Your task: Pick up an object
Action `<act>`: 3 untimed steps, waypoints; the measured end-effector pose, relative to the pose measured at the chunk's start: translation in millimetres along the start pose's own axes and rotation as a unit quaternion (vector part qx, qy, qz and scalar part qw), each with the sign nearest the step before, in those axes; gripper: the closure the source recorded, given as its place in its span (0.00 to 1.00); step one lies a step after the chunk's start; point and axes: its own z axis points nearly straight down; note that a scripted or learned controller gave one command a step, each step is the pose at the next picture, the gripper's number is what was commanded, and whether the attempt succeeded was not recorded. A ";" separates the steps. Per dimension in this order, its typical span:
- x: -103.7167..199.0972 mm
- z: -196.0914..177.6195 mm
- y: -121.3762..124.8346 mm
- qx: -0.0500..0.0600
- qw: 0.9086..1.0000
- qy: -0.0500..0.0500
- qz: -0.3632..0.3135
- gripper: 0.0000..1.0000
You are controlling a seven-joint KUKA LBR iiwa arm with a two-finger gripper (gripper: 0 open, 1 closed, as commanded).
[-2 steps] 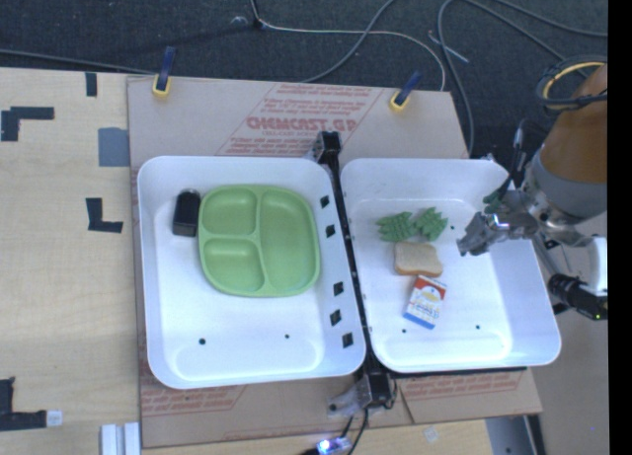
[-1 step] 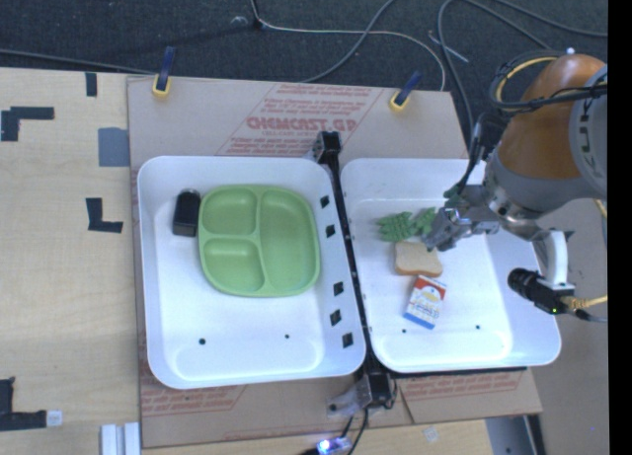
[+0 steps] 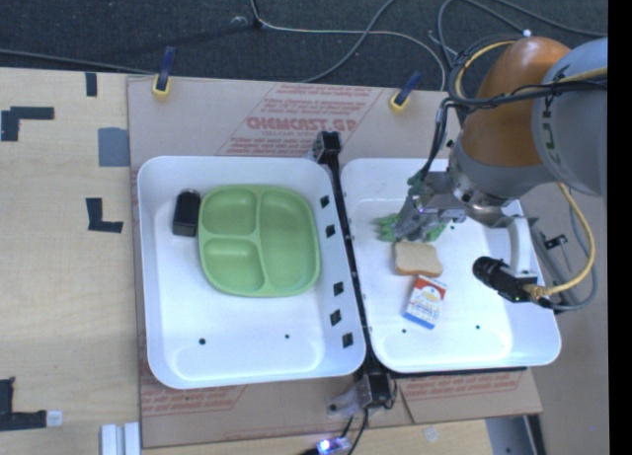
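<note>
- Camera view: gripper [image 3: 423, 218] sat low in the right bin [image 3: 464, 349], over a green leafy item [image 3: 387, 227], likely the pick target. Couldn't tell how far open it was, or whether it held anything.
- Bread slice [image 3: 418, 260] lay just below the gripper, with a small carton [image 3: 426, 303] nearer the front, loose and reachable.
- Left bin [image 3: 163, 305] held a green divided plate [image 3: 260, 241] with a black block [image 3: 186, 213] beside it.
- Red print on the cardboard sheet [image 3: 296, 113] under the bins was too blurred to read; so was the carton label.

We see even, fairly bright overhead light, and the two white bins [image 3: 158, 275] come close to washing out. Around the green plate [image 3: 260, 241] shadows are faint and soft. The whole frame is slightly soft and grainy; above the bins, the dark floor loses detail.
</note>
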 end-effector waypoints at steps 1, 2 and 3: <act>53.9 -10.0 16.4 0.000 1.000 0.000 0.000 1.00; 106.9 2.6 35.5 0.000 1.000 -0.001 0.000 1.00; 158.9 2.1 58.9 0.000 1.000 0.000 0.000 1.00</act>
